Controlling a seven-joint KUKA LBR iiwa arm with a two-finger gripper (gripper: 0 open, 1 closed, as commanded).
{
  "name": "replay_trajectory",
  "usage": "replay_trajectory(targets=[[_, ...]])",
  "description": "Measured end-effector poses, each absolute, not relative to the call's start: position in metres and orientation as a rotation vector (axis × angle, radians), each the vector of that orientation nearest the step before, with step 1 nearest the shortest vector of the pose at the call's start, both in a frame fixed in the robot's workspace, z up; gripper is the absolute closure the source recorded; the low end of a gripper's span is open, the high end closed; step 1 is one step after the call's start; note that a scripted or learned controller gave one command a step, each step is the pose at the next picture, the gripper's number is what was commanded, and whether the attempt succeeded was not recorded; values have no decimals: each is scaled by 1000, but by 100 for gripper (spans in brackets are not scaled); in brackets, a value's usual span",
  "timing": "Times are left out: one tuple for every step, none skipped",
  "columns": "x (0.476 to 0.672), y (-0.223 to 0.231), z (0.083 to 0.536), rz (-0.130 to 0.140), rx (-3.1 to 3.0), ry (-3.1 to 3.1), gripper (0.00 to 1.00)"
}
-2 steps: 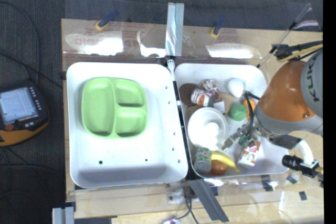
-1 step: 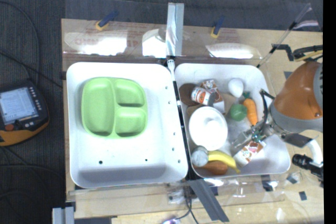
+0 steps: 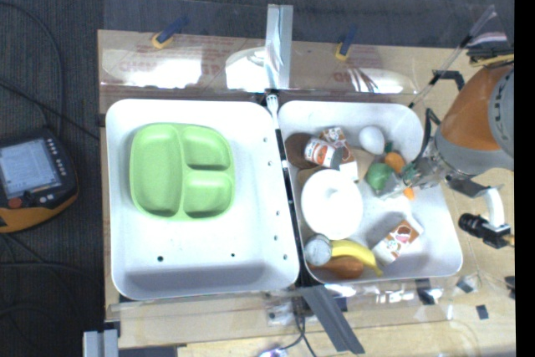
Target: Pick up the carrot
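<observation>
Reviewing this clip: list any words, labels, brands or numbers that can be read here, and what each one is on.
No text can be read.
Can in the right bin: printed label, too blurred to read.
Small carton near the banana: red and white print, too small to read.
Handheld screen left of the bench: lit display, content unreadable.
Tape strips along the bench's far edge: faint reddish marks, illegible.

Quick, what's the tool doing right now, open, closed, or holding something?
Tool: cannot be told; it is low in the right bin, beside the carrot and a green item.
</observation>
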State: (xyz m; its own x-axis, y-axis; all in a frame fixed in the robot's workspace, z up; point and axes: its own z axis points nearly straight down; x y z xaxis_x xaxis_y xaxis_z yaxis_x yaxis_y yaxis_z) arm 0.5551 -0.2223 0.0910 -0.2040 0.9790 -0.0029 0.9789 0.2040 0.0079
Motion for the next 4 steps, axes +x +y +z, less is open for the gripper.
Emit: replay_trajectory(targets=[[560, -147, 177, 2, 2116, 2317, 100], [526, -173, 95, -2, 1831, 2552, 100], [520, -200, 92, 18, 2028, 2387, 100], [647, -166, 231, 6, 1973, 2430, 100]])
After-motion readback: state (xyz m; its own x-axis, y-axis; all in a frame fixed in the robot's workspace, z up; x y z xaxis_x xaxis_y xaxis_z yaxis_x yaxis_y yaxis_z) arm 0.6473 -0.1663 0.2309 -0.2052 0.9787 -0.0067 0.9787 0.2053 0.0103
